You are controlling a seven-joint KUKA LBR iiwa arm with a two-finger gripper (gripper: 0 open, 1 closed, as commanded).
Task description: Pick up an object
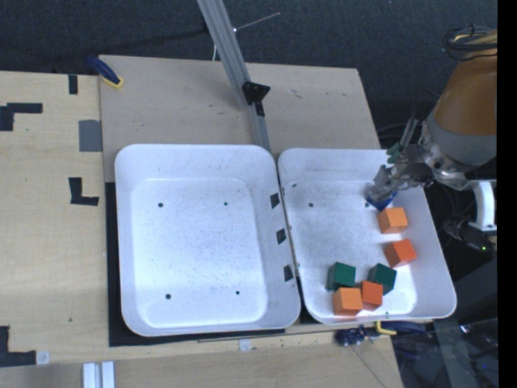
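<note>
In the right bin [323, 217] lie several small blocks. One orange block [393, 220] sits near the bin's right side, and another orange block [400, 253] lies just below it. Near the front are two green blocks [342, 276] [383, 278] and two more orange blocks [348, 300] [371, 293]. My gripper [380, 196] reaches in from the right and hangs low over the bin's upper right part, just above and left of the top orange block. A bit of blue shows at its tip; I cannot tell what it is.
The left bin [198, 237] lies beside the right one, their rims meeting at the middle. A grey metal pole [230, 47] slants across the bench behind the bins. The arm's orange band [472, 95] stands at the right edge.
</note>
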